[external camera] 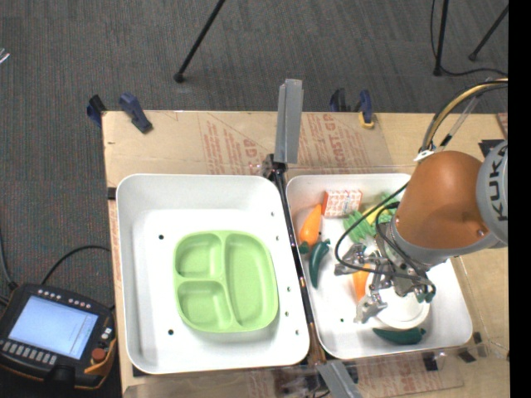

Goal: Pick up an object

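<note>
Metal claw (371, 305) hangs low in your right white bin (461, 305), near its front edge beside a white cup (408, 312) and dark green pepper (400, 334); you cannot tell its grip.

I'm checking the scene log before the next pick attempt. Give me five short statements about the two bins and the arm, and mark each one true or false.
1. The green divided plate lies in the left bin. True.
2. The gripper is over the left bin. False: it is over the right bin, among the items there.
3. An orange carrot-like item lies near the right bin's left wall. True.
4. The green plate holds several toy foods. False: its three compartments hold nothing.
5. A small red-and-white patterned box sits near the right bin's front edge. False: it sits near the far edge.
</note>
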### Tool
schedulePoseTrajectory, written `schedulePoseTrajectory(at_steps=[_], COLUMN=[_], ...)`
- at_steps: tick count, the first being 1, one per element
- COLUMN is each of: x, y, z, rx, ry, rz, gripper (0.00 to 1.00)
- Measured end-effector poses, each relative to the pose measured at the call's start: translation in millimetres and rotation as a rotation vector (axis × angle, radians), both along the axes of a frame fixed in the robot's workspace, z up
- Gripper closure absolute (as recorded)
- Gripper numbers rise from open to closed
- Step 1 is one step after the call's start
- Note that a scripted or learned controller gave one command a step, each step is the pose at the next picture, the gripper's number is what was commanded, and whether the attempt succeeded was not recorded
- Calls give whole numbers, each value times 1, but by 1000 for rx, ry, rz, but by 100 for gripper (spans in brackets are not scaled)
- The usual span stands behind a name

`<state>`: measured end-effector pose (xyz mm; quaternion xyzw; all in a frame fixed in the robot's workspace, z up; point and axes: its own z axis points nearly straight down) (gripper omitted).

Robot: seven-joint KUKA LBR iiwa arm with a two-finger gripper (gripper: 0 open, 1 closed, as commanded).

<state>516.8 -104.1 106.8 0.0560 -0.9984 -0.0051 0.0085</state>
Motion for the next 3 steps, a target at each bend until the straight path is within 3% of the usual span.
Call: schedulePoseTrajectory(at_steps=[1,2,3], x=[1,1,17], y=[2,2,7], z=[7,6,-23], rx=[2,2,-8], ry=[2,2,-10], rz=[7,9,-124], gripper=[100,0,0])
